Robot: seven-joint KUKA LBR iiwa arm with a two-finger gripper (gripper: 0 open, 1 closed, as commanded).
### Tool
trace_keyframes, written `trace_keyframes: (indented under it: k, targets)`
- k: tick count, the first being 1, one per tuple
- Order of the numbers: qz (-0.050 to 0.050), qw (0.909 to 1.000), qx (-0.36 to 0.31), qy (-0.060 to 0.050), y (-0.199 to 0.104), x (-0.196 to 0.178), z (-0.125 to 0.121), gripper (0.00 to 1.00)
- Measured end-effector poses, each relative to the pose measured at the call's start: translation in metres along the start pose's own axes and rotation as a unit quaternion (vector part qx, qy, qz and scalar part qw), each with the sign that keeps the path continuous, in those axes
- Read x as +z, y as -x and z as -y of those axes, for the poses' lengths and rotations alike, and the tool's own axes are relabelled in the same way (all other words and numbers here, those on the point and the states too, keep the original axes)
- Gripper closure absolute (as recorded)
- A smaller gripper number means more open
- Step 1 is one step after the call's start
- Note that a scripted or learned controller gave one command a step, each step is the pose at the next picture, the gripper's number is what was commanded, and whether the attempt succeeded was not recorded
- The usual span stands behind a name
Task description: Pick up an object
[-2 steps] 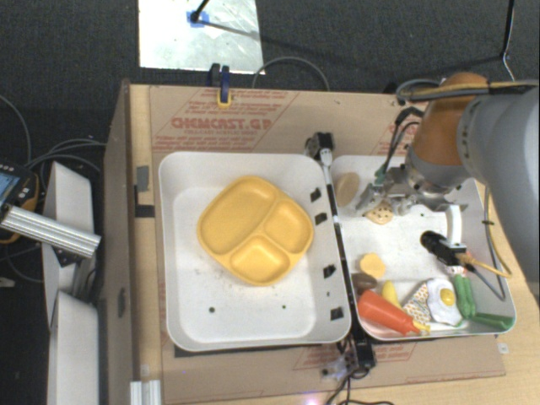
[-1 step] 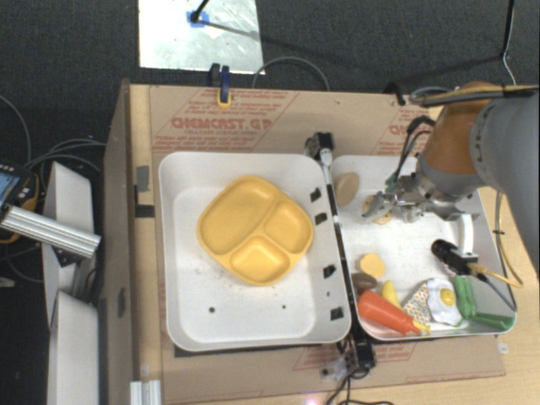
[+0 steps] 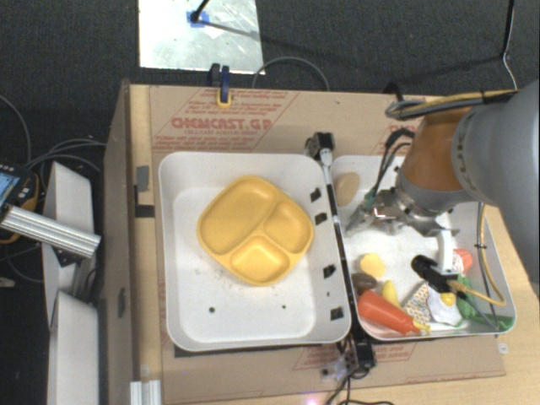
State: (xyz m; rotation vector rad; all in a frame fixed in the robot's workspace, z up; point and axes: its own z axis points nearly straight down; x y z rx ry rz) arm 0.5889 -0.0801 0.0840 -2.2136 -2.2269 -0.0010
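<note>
Orange carrot lies at lower right of frame; gripper above it, finger state indeterminate.

Two white bins stand side by side on a brown cardboard sheet. The left bin holds a yellow divided plate. The right bin holds a toy carrot, a small yellow piece and other toys. The grey arm reaches over the right bin, and its gripper hangs just above the bin floor.
</note>
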Motion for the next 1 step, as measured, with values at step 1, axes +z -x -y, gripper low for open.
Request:
trace_keyframes:
  k: [1]
  targets:
    - [-0.001,1.0,-0.001,0.003,-0.0551,-0.1059,0.0702,0.0]
